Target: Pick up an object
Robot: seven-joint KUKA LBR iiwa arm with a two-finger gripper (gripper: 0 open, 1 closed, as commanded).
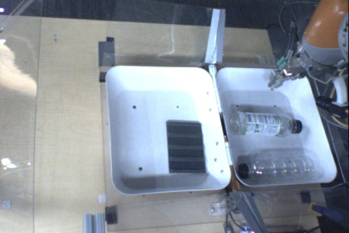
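1. Two clear plastic bottles lie in the right bin (313, 96): the labelled bottle (263, 123) mid-bin, the ribbed bottle (278, 167) along the lower wall.
2. Both look light, slick and crushable; I'd grip the labelled bottle mid-body.
3. The end effector (277, 78) hovers at the bin's upper right; whether it's apart, I cannot tell.

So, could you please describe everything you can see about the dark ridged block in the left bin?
The dark ridged block is a flat, rectangular piece, black or very dark grey, with a matte look like plastic or rubber. Its top shows about four raised bands running across its width, with grooves between them. It lies flat on the floor of the left bin, in the near right part, its long side running front to back. It rests apart from the bin walls, and nothing else touches it.
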